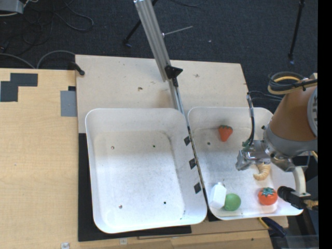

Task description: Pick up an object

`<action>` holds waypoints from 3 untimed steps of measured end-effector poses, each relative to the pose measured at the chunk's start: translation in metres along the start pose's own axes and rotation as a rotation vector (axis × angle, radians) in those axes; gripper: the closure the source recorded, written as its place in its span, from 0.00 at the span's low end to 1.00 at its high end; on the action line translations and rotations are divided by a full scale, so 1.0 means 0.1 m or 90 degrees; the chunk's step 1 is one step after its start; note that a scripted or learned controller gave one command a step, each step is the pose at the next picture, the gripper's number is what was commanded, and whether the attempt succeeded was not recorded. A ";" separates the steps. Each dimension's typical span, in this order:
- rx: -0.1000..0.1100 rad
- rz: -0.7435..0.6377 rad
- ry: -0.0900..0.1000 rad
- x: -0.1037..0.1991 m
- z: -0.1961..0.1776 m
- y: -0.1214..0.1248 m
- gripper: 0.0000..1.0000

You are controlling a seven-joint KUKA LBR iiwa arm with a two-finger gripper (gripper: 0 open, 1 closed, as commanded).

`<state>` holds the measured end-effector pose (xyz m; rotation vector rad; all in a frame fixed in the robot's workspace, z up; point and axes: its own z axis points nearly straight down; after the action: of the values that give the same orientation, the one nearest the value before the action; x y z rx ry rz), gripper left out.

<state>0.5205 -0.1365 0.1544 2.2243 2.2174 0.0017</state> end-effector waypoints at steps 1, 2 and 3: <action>-0.002 -0.002 -0.001 0.00 -0.63 -0.02 1.00; 0.002 -0.003 0.000 -0.01 -0.65 -0.03 1.00; 0.004 -0.005 0.002 0.54 -0.56 0.08 1.00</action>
<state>0.5285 -0.0829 0.2102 2.2202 2.2303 -0.0013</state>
